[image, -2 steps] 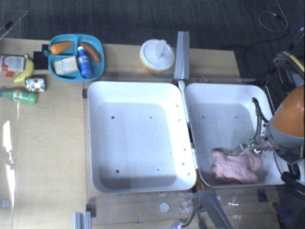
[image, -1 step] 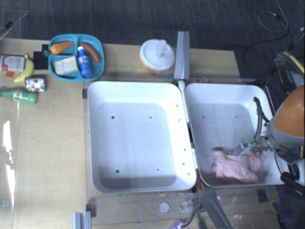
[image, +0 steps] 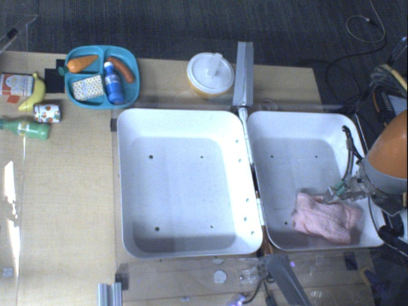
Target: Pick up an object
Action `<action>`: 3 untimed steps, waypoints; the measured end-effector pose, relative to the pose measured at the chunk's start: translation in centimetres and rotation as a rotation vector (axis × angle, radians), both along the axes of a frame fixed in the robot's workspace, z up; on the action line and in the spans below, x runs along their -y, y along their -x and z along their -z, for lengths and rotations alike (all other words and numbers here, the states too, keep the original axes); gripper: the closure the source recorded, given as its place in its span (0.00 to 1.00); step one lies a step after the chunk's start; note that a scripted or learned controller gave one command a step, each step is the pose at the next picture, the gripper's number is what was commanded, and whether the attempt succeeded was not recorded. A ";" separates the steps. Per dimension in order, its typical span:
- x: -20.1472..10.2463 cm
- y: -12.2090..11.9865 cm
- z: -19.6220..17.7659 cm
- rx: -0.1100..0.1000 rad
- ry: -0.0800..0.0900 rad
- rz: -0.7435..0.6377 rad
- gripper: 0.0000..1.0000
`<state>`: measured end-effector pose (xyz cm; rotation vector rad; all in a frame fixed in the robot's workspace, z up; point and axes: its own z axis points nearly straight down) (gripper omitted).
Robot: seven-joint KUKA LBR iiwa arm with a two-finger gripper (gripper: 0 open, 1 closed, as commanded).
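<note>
Lower right of the frame: your pincer [image: 336,192] sits low in the right bin [image: 287,136], at the upper right edge of the pink cloth [image: 324,217]. Tips are small and blurred, so you can't tell from this view whether they're apart or closed, or whether any cloth is caught between them. The arm [image: 387,158] comes in from the right edge, orange band showing above the wrist, dark cables running down beside it.

Cloth lies crumpled on the bin floor, lower right part of that bin, near the front wall. Left bin [image: 178,132] sits just beside the right one, walls touching along the middle.

Upper left on the counter [image: 57,190]: blue tray [image: 131,65] with compartments, holding a carrot [image: 83,62], a blue bottle [image: 114,81], a hot dog [image: 123,70] and a patterned square item. Left of it, a banana [image: 35,92], a small carton [image: 16,85], a can [image: 46,113] on its side, a green bottle [image: 27,129] lying flat. Top centre, a white-lidded cup [image: 210,74] stands just above the left bin.
</note>
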<state>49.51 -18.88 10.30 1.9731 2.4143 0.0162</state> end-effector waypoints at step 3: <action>-0.6 0.1 0.0 -0.002 0.001 -0.028 1.00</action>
